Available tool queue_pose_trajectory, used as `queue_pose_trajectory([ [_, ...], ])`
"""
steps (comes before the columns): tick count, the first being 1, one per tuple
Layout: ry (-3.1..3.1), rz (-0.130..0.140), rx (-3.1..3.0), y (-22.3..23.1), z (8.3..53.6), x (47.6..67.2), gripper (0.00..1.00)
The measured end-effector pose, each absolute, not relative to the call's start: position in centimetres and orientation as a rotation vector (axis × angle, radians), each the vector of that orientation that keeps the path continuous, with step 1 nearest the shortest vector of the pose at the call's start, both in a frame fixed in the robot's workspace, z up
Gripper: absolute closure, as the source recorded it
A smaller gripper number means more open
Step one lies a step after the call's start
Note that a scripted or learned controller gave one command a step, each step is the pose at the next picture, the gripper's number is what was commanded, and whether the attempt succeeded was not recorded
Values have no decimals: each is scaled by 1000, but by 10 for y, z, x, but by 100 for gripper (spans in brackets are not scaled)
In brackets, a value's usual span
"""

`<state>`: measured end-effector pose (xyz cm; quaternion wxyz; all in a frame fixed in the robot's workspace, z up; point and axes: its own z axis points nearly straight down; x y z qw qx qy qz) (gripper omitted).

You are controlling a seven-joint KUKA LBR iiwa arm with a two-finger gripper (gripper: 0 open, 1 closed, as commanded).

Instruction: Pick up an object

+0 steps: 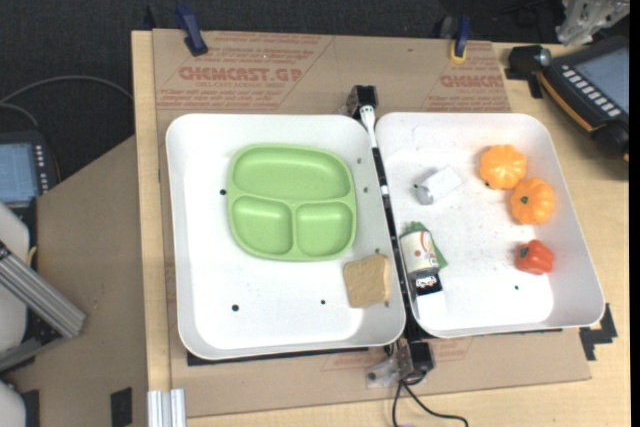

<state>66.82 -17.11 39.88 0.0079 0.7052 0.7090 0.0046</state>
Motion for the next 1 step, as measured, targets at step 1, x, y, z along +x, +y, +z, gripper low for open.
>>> queue_pose_trajectory([
  [1,2224,-10,2232,-204,270,658,100],
])
